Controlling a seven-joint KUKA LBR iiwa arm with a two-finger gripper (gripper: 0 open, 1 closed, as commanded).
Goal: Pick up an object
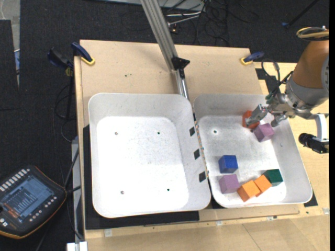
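The two-finger gripper (263,116) hovers low in the right white bin (293,156), fingers spread around nothing, between a red-orange block (248,119) and a light purple cube (264,132). Closing here risks nudging both aside and gripping neither.

Grey arm (306,90), orange band (313,61), metal end effector (267,115)
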